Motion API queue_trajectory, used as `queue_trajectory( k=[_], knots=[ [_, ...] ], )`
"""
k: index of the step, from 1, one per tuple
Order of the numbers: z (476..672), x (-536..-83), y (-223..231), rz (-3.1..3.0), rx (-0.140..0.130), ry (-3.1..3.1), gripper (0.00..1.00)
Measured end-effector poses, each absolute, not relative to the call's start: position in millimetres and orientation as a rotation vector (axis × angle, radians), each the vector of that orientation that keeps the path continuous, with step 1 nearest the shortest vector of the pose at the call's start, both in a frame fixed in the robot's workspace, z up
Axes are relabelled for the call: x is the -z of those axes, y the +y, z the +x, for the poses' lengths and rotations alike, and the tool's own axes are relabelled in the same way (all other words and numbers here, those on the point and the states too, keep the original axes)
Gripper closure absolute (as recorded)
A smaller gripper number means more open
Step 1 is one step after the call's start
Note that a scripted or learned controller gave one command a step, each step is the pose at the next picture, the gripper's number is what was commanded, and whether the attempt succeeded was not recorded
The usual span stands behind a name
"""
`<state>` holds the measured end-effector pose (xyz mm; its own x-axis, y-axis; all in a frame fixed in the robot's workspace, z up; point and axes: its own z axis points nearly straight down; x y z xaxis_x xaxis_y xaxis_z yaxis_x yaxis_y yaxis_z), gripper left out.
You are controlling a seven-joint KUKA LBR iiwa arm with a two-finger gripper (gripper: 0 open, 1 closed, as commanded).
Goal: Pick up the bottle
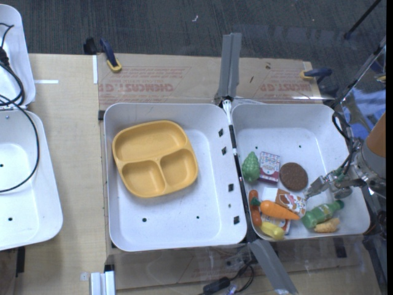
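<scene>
Left bin (123, 226): a yellow divided tray (155, 158), nothing in its compartments. Right bin (307, 134): green bottle (321, 214) lying on its side near the front right corner, an orange piece (327, 226) touching it in front. To its left, a carrot (279, 211), a yellow item (273, 228), a brown round disc (293, 176), a small printed box (269, 167), a green leafy piece (250, 166). Gripper (328, 186) sits just above the bottle, fingers spread, nothing between them.
</scene>
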<state>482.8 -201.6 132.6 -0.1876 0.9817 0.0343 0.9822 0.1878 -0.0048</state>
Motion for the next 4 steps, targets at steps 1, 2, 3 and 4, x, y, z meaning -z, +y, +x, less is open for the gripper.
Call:
queue_trajectory(
  k=[1,2,3,4],
  knots=[
    [501.1,-98,-196,-1.988,0.037,-2.387,0.0],
    [484.4,-124,-202,-1.935,0.03,-2.446,0.0],
    [486.5,-97,-196,-2.031,0.047,-2.352,0.0],
    [492.2,-93,-188,-2.287,0.056,-2.106,0.0]
  ],
)
